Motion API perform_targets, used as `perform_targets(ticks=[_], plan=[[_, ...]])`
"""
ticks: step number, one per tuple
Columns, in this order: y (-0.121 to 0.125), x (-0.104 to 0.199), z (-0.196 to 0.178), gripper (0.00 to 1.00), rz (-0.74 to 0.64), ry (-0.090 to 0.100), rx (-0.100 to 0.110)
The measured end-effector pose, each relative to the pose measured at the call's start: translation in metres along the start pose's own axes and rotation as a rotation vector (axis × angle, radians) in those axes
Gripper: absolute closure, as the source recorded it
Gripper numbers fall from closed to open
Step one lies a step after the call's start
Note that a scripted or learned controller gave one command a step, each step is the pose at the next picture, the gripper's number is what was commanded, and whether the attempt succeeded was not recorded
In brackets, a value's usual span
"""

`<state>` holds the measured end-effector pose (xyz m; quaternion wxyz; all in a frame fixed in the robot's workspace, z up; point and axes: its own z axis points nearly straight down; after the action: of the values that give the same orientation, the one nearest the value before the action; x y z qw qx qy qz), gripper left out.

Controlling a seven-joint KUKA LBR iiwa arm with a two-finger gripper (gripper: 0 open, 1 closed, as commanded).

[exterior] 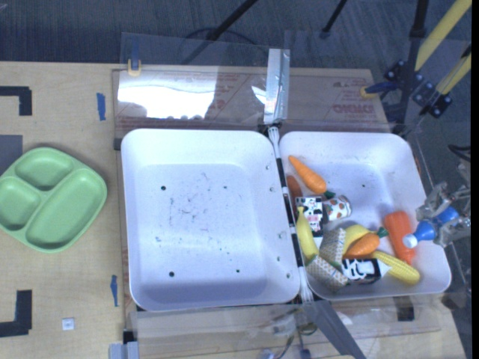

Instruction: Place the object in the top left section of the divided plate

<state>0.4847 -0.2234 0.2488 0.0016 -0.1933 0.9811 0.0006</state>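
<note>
In the camera view the picking step is looking barely begun: the gripper point(438, 223) is hovering at the right bin's point(374, 152) right edge, its state impossible to tell. Nothing is lying on the green divided plastic plate point(51, 199), sitting far left on the worktop point(60, 88). The next move calls for grasping a toy, perhaps the orange plastic carrot point(307, 174), lying slantwise amid the pile
</note>
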Motion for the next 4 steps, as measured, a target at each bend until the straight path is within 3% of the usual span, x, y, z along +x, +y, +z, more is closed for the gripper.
perform_targets(ticks=[1, 2, 3, 4], plan=[[-0.006, -0.018, 0.041, 1.0, -0.378, 0.0, -0.001], [0.0, -0.002, -0.056, 1.0, -0.754, -0.002, 0.001], [0.002, 0.004, 0.046, 1.0, -1.029, 0.0, -0.003], [0.002, 0.004, 0.011, 1.0, -1.522, -0.002, -0.002]])
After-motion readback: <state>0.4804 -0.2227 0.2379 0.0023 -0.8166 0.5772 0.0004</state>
